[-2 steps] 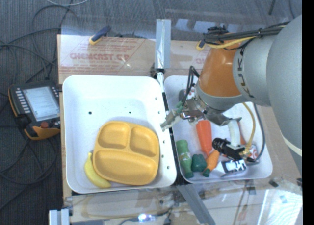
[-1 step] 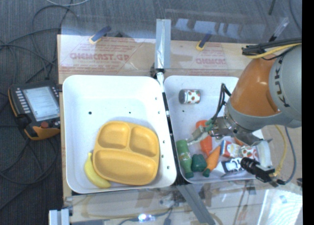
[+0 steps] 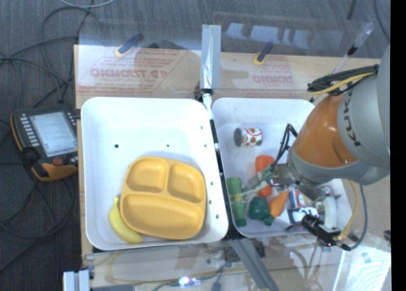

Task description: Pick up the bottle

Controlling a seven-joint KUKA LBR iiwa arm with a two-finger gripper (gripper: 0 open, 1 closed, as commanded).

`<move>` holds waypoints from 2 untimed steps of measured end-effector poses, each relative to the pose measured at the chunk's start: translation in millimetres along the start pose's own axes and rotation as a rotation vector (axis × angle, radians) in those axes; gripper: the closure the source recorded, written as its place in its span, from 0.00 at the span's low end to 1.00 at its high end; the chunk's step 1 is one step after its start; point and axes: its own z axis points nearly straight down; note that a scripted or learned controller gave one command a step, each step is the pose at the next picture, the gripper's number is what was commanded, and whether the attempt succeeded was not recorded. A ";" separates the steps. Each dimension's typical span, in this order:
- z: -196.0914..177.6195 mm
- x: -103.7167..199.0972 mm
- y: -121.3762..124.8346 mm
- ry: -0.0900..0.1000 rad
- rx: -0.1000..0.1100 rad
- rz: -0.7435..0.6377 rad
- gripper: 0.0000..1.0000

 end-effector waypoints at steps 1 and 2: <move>12.3 -4.2 0.5 0.005 -0.001 0.126 0.00; 12.6 -7.2 20.6 -0.006 0.007 -0.161 0.00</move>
